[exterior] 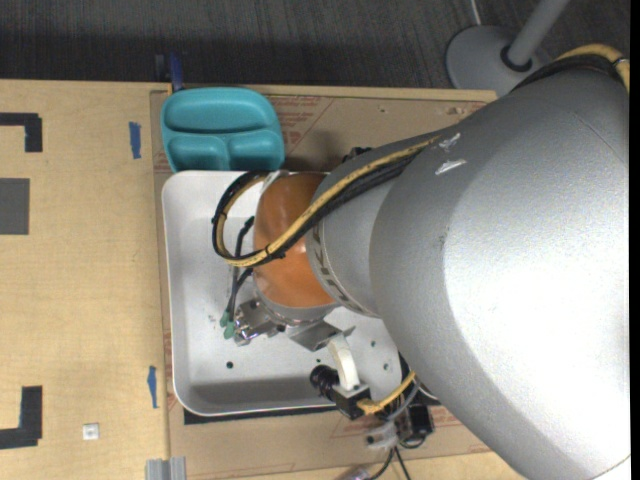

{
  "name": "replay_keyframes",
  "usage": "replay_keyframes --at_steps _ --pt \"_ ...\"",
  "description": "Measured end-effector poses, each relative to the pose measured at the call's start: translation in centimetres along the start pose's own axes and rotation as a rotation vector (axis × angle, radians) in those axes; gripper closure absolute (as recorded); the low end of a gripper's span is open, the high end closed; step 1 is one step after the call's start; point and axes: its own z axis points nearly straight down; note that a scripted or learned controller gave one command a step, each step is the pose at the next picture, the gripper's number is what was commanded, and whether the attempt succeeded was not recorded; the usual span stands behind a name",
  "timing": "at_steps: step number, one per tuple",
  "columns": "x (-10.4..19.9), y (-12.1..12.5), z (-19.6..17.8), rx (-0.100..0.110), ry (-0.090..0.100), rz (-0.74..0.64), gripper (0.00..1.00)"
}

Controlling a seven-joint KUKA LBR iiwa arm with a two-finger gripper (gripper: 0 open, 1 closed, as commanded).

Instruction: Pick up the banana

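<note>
The arm [480, 258] hangs low over the white bin [190, 298], its bulk hiding the gripper's state and the banana too, so I can't tell either, and the wise move is a slow, straight descent clear of the teal tray [222, 128].

Slanted overhead view onto bins [190, 298]

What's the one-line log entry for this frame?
arm: over white bin | banana: hidden | teal tray: behind bin | grasp: cannot tell
</note>
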Motion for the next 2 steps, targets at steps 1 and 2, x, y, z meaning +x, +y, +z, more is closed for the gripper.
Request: replay_keyframes --at_steps 1,2 --pt "0.04 0.04 -0.97 -0.001 0.000 0.001 1.00" --pt "0.07 0.07 -1.93 -0.002 0.000 0.002 1.00"
